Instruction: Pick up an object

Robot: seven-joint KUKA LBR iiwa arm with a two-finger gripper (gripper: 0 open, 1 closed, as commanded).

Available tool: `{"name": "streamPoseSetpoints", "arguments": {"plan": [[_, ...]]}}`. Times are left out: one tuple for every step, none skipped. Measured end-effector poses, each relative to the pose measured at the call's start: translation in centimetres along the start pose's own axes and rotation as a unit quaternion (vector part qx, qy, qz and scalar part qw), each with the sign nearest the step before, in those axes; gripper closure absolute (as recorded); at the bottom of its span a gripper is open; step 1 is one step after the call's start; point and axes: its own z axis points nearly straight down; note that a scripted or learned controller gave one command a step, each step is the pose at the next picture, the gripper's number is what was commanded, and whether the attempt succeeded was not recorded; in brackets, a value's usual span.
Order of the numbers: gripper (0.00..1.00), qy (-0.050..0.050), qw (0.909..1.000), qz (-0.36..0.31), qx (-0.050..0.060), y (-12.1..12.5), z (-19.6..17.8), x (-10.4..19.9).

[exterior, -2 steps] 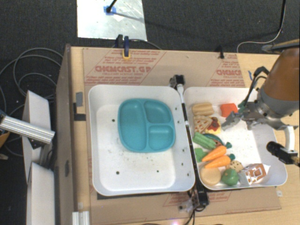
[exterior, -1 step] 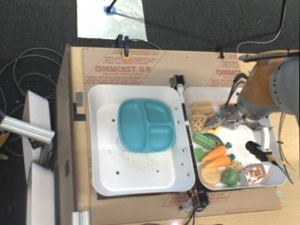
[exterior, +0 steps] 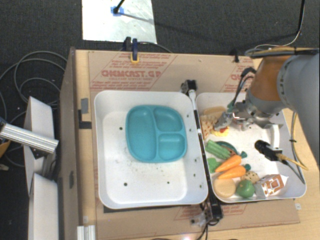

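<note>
Progress: judged early. Nothing is lifted, and no object can be seen between the gripper's tips.
Gripper: the gripper (exterior: 227, 120) is low over the far-left part of the right-hand bin (exterior: 252, 136). Whether it is parted, closed or clamped on anything cannot be told from this angle.
Likely target: a small yellow-and-red toy piece (exterior: 221, 130) in the right-hand bin's far-left part, right at the gripper's tip. Whether the two touch cannot be told.
Look of the target: small, bright yellow with a red patch. It is partly covered by the gripper, so its exact kind is unclear.
Done: as a judgement, only the approach.
Left to do: a firm grip on the piece and a lift clear of the right-hand bin.
Neighbours in the right-hand bin: a tan bread-like piece (exterior: 212, 112) in the far-left corner and a pale cracker (exterior: 206, 129) along the left wall.
Middle of the right-hand bin: a green pod (exterior: 218, 149) by the left wall, with two toy carrots (exterior: 231, 167) nearer the front.
Front of the right-hand bin: a tan round piece (exterior: 224, 187), a green round fruit (exterior: 245, 188) and a small carton (exterior: 271, 184) in a row.
Beside the right-hand bin: the left-hand bin (exterior: 115, 184), with a teal divided plate (exterior: 156, 133) in it.
</note>
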Motion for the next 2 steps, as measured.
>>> {"name": "streamPoseSetpoints", "arguments": {"plan": [[0.0,-0.002,0.9999,-0.001,0.016,1.04,0.04,0.14],[0.0,-0.003,0.9998,-0.002,0.021,1.31,0.05,0.21]]}}
